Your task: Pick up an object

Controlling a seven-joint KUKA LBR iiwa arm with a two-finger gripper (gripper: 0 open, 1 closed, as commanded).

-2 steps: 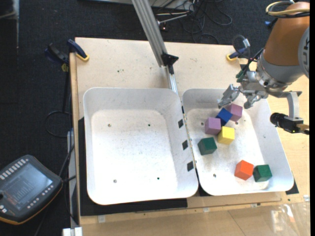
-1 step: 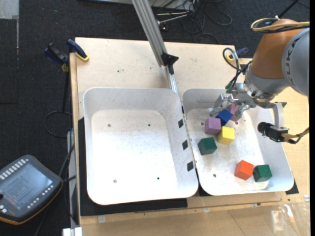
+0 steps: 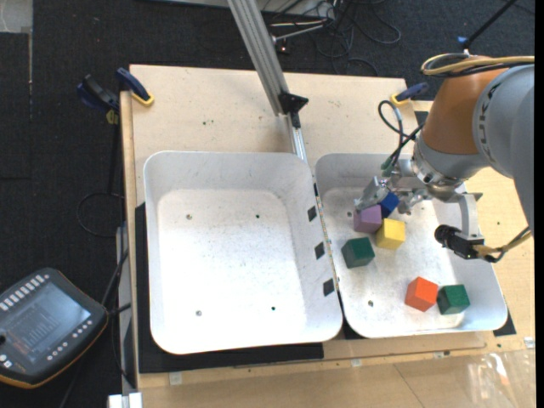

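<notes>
- The metal two-finger gripper point(image 3: 380, 195) is low in the right shallow white bin point(image 3: 476, 317).
- Whether its fingers pinch anything: cannot tell.
- A small blue block point(image 3: 390, 202) sits at the fingertips, a purple cube point(image 3: 368, 218) just below-left, a yellow cube point(image 3: 392, 233) just below.

You are looking at an evenly lit scene, bright and diffuse, with light falling from overhead. The left bin point(image 3: 229, 245) reads near-white, its floor close to overexposed, though its dark specks stay visible. Soft, short shadows lie under the cubes in the right bin point(image 3: 476, 313), just beside the left bin; a broader, faint shadow spreads beneath the arm point(image 3: 476, 117) above that bin's far end. The dark floor around the bench point(image 3: 212, 100) loses detail to blackness. Focus is fair throughout, with mild softness and compression grain. Straight edges show little bending toward the corners.
</notes>
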